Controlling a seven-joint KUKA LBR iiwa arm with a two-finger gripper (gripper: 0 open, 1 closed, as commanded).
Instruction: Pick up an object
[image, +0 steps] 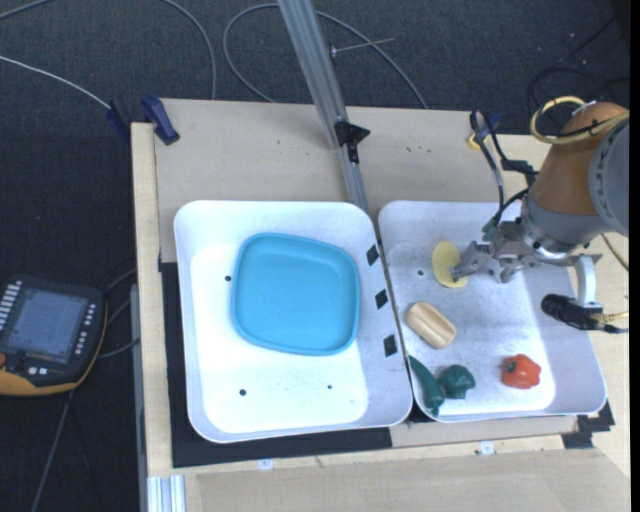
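Observation:
Several objects lie in the right bin (570, 395): a pale yellow piece (445, 262) near the back left, a tan bread-like roll (430, 324) in the middle left, a dark green item (446, 383) at the front left corner, and a red pepper (520, 371) at the front right. My gripper (484, 268) is low over the bin, just right of the yellow piece. It is open, with its left finger (466, 267) at the yellow piece's right edge. Nothing sits between the fingers.
The left bin (200, 330) holds a light blue square plate (296, 293). A metal pole (325, 75) slants up from between the bins at the back. A black cable end (568, 311) hangs by the wrist over the right bin.

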